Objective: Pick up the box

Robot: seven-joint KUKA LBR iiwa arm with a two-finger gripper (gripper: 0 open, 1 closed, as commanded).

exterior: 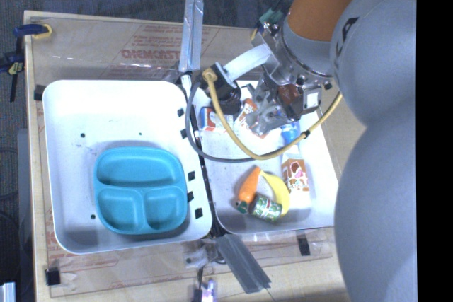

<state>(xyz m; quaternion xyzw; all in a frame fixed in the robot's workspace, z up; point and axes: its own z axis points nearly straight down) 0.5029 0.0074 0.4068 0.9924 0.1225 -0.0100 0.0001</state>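
Camera view: two white bins sit side by side on the bench. Landmark for all positions is the right bin (322, 219).

Left of the right bin, the left bin (64, 117) holds a blue divided tray (140, 189) with three compartments, lying flat in its near half.

The arm (368, 81), grey with an orange band, reaches in over the far half of the right bin from the right. The gripper (263, 113) hangs low over the far middle of the right bin, among clutter there. Whether its fingers are spread or closed cannot be told; cables and the wrist body mask them. A yellow cable (233, 134) loops from the wrist down across the middle of the right bin.

Contents of the right bin:
- Box (296, 177), small, white with a brown and red print, lying against the right wall, about mid-depth, just toward the near side of the gripper and apart from it.
- Banana (277, 189), in the near half, just left of the box.
- Carrot (248, 186), touching the banana's left side, tilted.
- Green can (266, 208), on its side, at the near ends of the banana and carrot.
- A red and white packet (210, 118) at the far left wall of the right bin, partly hidden by cables.
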